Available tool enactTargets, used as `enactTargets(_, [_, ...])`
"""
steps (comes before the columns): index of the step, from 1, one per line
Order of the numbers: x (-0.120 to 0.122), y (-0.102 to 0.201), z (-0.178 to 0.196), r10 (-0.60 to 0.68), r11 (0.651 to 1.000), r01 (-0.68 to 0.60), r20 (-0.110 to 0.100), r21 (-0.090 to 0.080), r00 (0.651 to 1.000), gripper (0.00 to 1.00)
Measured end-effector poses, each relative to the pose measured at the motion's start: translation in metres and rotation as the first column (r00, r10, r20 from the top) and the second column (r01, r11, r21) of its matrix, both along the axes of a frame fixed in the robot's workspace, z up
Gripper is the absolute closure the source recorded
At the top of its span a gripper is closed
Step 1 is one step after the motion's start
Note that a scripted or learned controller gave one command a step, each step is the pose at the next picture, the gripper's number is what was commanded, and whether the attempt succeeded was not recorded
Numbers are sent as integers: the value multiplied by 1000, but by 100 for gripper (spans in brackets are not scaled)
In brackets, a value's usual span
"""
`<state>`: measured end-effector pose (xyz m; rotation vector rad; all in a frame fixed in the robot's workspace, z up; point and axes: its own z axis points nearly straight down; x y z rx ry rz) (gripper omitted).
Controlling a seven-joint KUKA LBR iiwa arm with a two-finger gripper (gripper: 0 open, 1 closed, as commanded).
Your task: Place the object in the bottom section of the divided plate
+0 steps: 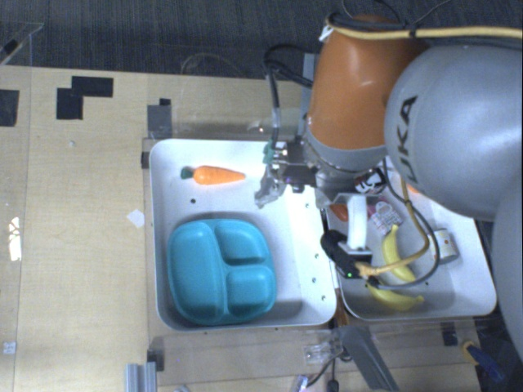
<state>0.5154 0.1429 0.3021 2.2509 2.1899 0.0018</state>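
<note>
A blue divided plate [219, 269] lies in the front of the left bin [294, 243], with one large section on its left and two smaller ones on its right. An orange carrot [215, 175] with a green tip lies near the bin's back wall, apart from the plate. The gripper [270, 188] hangs over the left bin just right of the carrot, below the arm's orange band. Nothing shows between its fingers.
The right bin [470, 296] holds two yellow bananas [394, 274], a white packet and other small items, partly hidden by the arm. The large grey and orange arm covers much of the right bin. Black cables loop near the bin divider.
</note>
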Motion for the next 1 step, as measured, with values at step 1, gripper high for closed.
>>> enactTargets(1, [-18,-34,0,-280,960,280,-2,-2,960,0])
